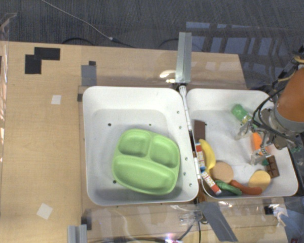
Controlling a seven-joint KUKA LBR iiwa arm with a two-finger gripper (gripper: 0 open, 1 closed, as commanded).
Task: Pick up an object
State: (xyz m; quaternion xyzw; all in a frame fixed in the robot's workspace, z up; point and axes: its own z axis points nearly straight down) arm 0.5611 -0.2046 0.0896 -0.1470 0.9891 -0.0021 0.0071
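Note:
My gripper (250,145) is low over the right side of the right bin (228,99), under the orange band of the arm (298,101). Its two fingers stand apart, one finger (242,131) toward the back and the other toward the front. A small orange piece (256,139) lies between them, and the fingers are not closed on it. A green item (238,111) sits just behind the gripper. A brown block (271,167) and a pale yellow piece (260,177) lie just in front of it.
A banana (208,154), a tan round piece (223,172), a dark bar (199,130), a red piece (244,188) and a green piece (224,188) lie along the right bin's left and front. The left bin (99,135) holds a green divided plate (147,161).

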